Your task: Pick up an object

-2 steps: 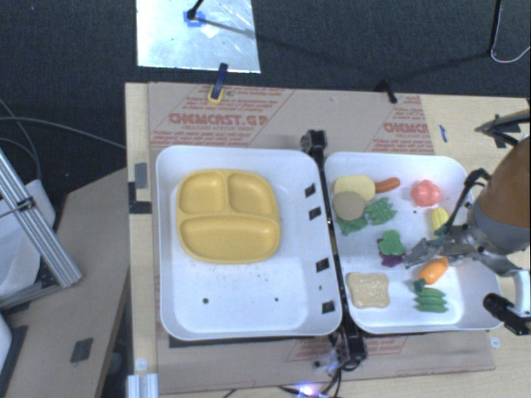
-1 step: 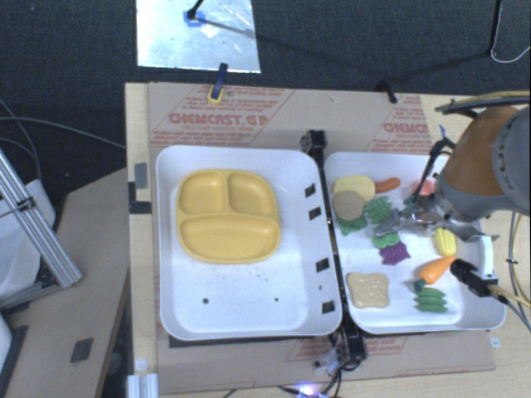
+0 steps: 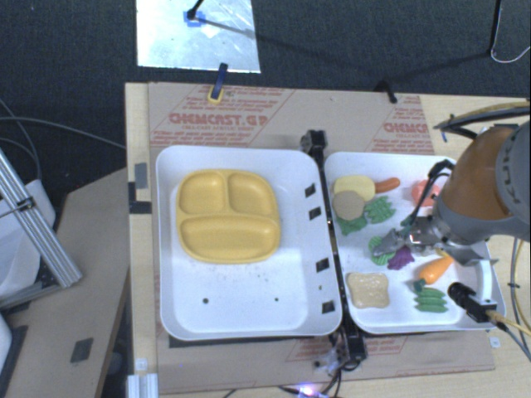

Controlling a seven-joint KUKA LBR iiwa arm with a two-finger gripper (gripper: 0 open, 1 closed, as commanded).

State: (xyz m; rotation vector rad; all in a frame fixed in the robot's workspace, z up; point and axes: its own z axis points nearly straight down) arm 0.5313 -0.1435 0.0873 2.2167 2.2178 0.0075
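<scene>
We are looking down on the gripper [image 3: 397, 240], which is hanging low over the middle of the right bin [image 3: 481, 317]. Its metal fingers are reaching toward the left, and they are blurred against the toys beneath them, so we cannot tell how wide the jaws are standing or whether anything is lying between them. The tips are sitting just above a purple toy [image 3: 401, 259] and a green leafy piece [image 3: 382, 247], close enough that we cannot say if they are touching either one.

Around them, the bin is holding small plastic play foods. A pale yellow disc [image 3: 355, 186] is lying at the upper left with a tan round piece [image 3: 349, 205] overlapping it, and a ruffled green lettuce leaf [image 3: 379, 211] is lying just beside those. An orange carrot-like piece [image 3: 387, 185] is resting near the top wall. A beige slice of toast [image 3: 368, 290], flat and matte, is lying in the lower left corner. A smooth orange carrot [image 3: 435, 269] is lying tilted under the wrist, and a green pea pod [image 3: 430, 302] is sitting just below it. A pinkish red piece [image 3: 421, 191] is showing beside the arm's rounded orange band [image 3: 481, 177].

In the left bin [image 3: 191, 305], a glossy yellow divided plate [image 3: 228, 215] with three compartments and rounded corners is sitting toward the upper half.
</scene>
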